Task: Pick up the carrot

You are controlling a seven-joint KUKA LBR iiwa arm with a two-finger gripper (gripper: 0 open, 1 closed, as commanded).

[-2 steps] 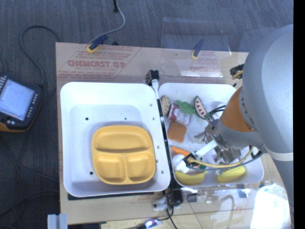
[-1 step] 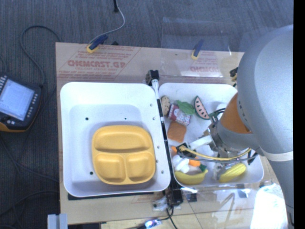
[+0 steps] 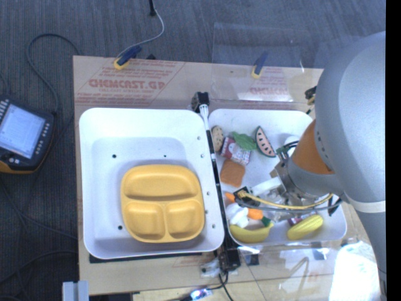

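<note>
Grey and bulky, the arm (image 3: 357,118) looms closest to the lens, filling the 3 o'clock side and reaching down into the right bin (image 3: 294,116). Its gripper (image 3: 289,196) sits low among the toy food, and how the jaws stand cannot be told from this angle. What looks like the carrot (image 3: 254,214), a small orange piece, lies at about 8 o'clock from the gripper, just above the banana (image 3: 250,232), its long axis running roughly 9 to 3. The left bin (image 3: 94,130) holds a yellow tray (image 3: 163,200)
</note>
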